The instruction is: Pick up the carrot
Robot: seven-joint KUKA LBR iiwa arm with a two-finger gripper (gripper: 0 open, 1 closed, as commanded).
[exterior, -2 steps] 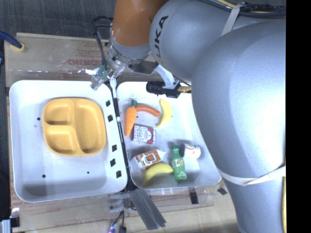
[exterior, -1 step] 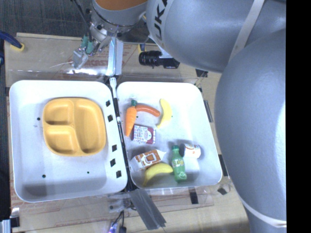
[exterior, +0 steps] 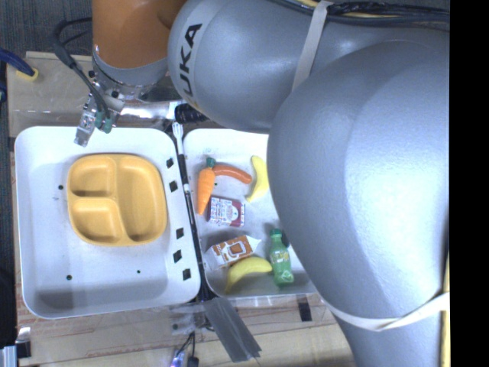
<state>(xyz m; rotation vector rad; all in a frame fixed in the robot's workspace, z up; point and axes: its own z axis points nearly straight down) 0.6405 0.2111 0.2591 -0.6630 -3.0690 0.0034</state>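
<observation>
While carrot point(exterior: 205, 189) lies binned, gripper point(exterior: 90, 124) hovers apart

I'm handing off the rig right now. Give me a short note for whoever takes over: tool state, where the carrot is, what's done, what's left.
Tool: over the far left corner of the left bin, holding nothing visible.
Carrot: lying in the right bin, beside the hot dog and above the small red carton.
Yellow divided plate: in the left bin.
Done: nothing; carrot not yet grasped.
Left: move to the right bin, grasp and lift the carrot.
</observation>
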